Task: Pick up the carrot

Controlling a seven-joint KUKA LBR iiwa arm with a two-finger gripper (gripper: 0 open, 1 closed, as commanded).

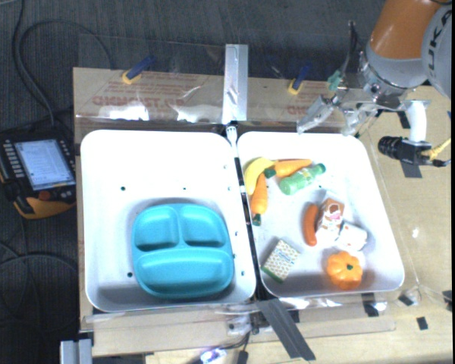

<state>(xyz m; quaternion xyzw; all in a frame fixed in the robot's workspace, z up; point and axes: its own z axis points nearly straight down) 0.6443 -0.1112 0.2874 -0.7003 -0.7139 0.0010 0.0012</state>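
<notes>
Above the right bin's (379, 203) far rim hovered the gripper (335, 120), fingers spread, holding nothing; the carrot (258, 196) lay beside the banana (255, 170) by the divider, so a descent square across its length looked best.

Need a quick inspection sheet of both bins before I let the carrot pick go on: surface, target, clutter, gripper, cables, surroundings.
Surface: two white bins side by side; left bin, right bin.
Job's things: carrot in right bin near the divider, lying against the banana.
Clutter: green bottle, second orange piece, sausage-like piece, small carton, white cup, pumpkin, small box; blue tray in left bin.
Gripper: gripper above right bin's far rim, away from the carrot, holding nothing.
Cables: black cables on floor at left.
Surroundings: teach pendant left of the bench.
</notes>
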